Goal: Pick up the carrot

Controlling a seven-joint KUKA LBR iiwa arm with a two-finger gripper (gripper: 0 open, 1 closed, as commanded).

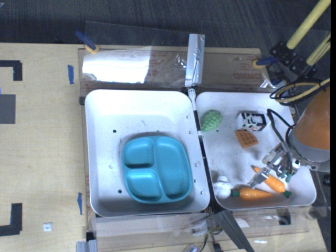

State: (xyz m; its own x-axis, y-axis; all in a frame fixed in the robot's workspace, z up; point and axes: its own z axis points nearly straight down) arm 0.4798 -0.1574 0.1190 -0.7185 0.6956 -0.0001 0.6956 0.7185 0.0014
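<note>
Camera view, itemised:

1. Desk [37,140]: pale wood, bearing two white bins side by side.
2. Left bin [100,109]: holds a blue tray [156,168] with three compartments, set toward 6 o'clock.
3. Right bin [231,151]: holds all the small items below.
4. Green ball [211,120]: knobbly, at 11 o'clock in the right bin, near the dividing wall.
5. Box [252,121]: black and white, at 1 o'clock.
6. Waffle [247,138]: orange-brown square, just below the box.
7. White piece [222,187]: at 7 o'clock, touching the long carrot's blunt end.
8. Carrot [258,194]: long, orange, lying flat along the 6 o'clock wall, green stub at its right tip.
9. Second carrot [274,183]: shorter, just above the first, at 5 o'clock.
10. Hand [277,167]: low over the short carrot. Whether its fingers are apart or together, I cannot tell; nothing is visibly held.
11. Handling, judged: the carrot looks like a light, stiff, smooth plastic toy, likely to roll or slip. Grip across its thick middle, fingers set crosswise to its length; the nearby wall leaves little room.
</note>
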